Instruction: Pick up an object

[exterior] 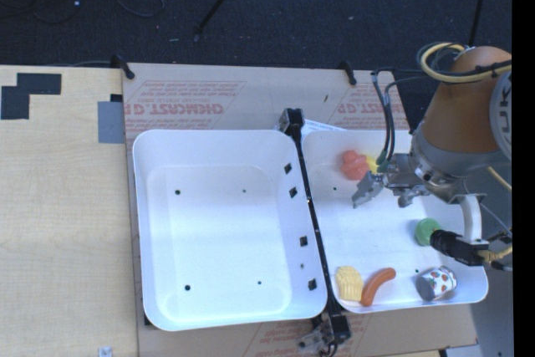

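Note:
In the right bin [393, 221] lie several small objects. A red-pink lump [354, 164] sits near the bin's back, with a small yellow piece [373, 166] at its right side. My gripper [365, 193] hangs just below and to the right of that lump, over the bin floor, pointing left. A green ball [427, 231] rests to the right, under the arm. Along the front wall lie a yellow ridged piece [349, 283], an orange sausage shape [377, 285] and a white patterned cup [437, 283] on its side.
The left bin [167, 263] stands beside the right one, joined by a black-clipped divider [303, 213]. The arm's orange band [468, 109] and cables [386, 121] loom over the right bin's back right. Cardboard lies under both bins.

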Robot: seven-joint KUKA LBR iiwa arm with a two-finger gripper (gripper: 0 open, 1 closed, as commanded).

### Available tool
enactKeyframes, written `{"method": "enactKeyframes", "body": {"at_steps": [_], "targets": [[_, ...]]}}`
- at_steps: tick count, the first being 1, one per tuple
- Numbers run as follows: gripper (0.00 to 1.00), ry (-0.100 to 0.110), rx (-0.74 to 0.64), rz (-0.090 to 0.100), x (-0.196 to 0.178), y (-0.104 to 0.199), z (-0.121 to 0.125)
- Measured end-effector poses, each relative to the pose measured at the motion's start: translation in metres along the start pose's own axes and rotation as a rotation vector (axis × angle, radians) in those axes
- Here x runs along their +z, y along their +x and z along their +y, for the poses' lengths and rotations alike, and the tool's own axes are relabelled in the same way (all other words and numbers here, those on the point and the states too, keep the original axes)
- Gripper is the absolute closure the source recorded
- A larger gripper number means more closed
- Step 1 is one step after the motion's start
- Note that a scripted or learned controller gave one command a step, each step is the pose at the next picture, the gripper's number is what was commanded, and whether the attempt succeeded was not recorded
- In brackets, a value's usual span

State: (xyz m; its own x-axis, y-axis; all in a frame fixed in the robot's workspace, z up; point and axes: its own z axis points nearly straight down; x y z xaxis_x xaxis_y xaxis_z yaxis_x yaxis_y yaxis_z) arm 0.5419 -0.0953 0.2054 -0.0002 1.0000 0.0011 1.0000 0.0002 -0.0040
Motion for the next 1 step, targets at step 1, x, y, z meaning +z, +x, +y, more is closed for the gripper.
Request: {"method": "enactKeyframes", "body": {"at_steps": [1], "targets": [[0.00,-0.006,-0.004,-0.003,0.0293,-0.0283,0.0839]]}}
